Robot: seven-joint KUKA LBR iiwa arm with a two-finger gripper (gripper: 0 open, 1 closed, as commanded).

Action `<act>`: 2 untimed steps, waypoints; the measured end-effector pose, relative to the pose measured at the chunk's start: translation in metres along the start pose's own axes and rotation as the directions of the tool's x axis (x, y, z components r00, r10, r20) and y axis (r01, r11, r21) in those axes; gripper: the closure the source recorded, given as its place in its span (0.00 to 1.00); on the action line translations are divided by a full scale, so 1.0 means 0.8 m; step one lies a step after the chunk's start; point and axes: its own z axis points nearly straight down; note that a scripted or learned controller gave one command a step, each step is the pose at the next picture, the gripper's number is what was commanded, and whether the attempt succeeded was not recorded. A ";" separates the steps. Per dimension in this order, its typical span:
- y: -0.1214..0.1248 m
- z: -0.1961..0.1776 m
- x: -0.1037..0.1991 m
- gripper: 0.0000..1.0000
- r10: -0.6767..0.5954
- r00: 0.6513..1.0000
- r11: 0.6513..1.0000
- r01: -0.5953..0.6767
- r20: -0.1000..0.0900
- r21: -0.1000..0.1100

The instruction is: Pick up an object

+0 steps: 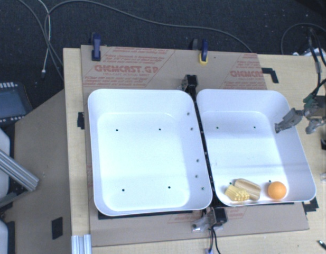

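Left bin [147,152] bare of any item, clamped with its twin onto the tabletop [78,142], likely so neither slides under a push. In the right bin [247,142], three items crowded at the near edge: corn cob [237,193] touching a tan roll [247,186] lying with long axis pointing left to right, then an orange ball [277,190] apart, rolling freely. Farther right, hand [295,119] over the bin's right rim, well apart from all three, gripping nothing; opening impossible to tell.

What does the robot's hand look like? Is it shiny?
It shows at the right edge, over the right white bin. The small grey metal gripper looks dull, not shiny, with a thin finger poking left. Behind it sits a chunky grey block with dark cables running up. The picture is too blurry to read any markings.
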 end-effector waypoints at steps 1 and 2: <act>0.000 -0.013 0.000 1.00 0.000 1.000 1.000 0.000 0.000 -0.001; 0.077 -0.074 0.008 1.00 -0.003 1.000 1.000 0.003 0.002 -0.005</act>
